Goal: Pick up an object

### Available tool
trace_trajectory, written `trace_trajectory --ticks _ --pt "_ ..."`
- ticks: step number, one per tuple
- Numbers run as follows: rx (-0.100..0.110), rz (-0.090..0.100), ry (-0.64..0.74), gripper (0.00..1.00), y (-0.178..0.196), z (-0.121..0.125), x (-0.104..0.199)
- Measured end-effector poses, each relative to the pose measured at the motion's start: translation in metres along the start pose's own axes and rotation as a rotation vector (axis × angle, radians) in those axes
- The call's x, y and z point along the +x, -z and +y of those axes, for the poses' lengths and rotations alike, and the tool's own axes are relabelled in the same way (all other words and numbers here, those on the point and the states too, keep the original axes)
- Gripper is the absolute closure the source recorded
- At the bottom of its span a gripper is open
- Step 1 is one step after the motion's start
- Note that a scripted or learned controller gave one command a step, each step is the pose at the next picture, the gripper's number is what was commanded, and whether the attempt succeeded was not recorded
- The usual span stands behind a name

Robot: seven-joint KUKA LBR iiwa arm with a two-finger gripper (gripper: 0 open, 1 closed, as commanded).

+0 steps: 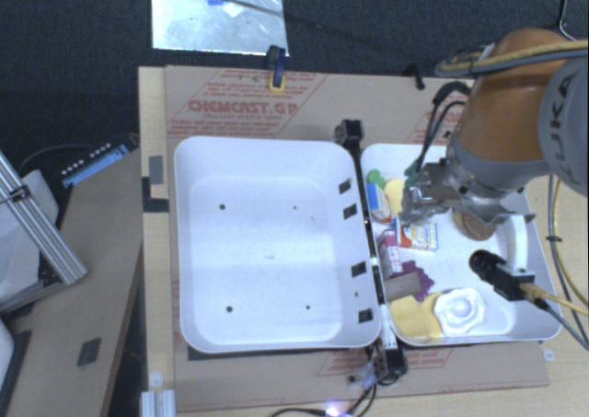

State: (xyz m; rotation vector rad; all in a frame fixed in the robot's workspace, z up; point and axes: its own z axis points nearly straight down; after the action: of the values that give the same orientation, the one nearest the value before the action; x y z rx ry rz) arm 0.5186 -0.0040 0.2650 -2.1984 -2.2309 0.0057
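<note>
Arm enters from right, orange band above wrist, gripper [421,203] low over the right bin [525,328], near its left-center. Cannot tell if it is released, clenched or grasping anything; the wrist body blocks it. Objects cluster along the right bin's left side: blue-green item [377,196] and yellow item [396,191] just beside the gripper, red-white packet [419,238] right below it, purple item [414,274] lower, then yellow pad [411,316] touching white round object [458,309] at the front. Brown round thing [474,225] partly under the wrist. Left bin [267,245] beside it, the two bins touching.
</note>
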Motion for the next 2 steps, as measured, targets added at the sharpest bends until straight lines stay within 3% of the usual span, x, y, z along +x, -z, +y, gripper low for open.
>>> trace_trajectory --ticks 1,2 --pt "-0.021 0.001 0.003 1.0 0.079 0.037 0.128" --pt "-0.013 -0.002 -0.008 1.0 0.091 0.041 0.164"
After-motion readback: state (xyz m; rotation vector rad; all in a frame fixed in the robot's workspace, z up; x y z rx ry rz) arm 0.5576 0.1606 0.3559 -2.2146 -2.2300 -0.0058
